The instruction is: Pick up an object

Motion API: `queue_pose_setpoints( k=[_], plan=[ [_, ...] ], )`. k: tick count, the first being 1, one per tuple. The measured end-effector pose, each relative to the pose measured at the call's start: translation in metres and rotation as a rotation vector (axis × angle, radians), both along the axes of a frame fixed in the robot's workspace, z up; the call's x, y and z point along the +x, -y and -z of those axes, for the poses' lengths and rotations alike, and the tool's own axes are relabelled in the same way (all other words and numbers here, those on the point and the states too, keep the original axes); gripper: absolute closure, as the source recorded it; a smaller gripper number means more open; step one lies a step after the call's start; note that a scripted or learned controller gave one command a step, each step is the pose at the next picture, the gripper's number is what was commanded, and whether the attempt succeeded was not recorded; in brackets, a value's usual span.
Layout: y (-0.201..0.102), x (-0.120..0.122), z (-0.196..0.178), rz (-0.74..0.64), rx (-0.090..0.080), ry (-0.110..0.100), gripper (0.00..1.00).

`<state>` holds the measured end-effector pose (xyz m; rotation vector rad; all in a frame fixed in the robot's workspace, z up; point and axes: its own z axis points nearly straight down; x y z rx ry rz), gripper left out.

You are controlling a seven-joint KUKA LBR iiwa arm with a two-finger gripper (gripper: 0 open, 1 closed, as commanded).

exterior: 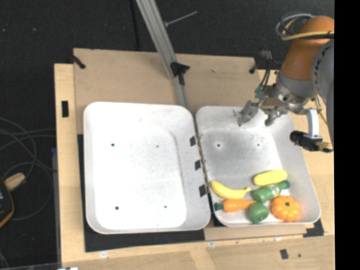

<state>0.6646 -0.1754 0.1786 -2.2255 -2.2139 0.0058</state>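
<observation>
Lying well apart — banana (229, 190), jaws (257, 116)

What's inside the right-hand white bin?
The right bin holds toy food at its near end: a banana, carrot, yellow piece, two green pieces and pumpkin. Anything beneath them is covered.

toy foods are lying clustered at the near end of the right bin (225, 122): a yellow banana (229, 190), a yellow corn piece (270, 178), an orange carrot (236, 205), a green vegetable (269, 192), a round green piece (257, 212) and an orange pumpkin (285, 207), sitting close together.
</observation>
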Motion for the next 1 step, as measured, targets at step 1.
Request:
queue_pose_setpoints(
  k=[1],
  plan=[
    [0.0102,-0.0617,0.0520,-0.002,0.001,0.000,0.00]
  ],
)
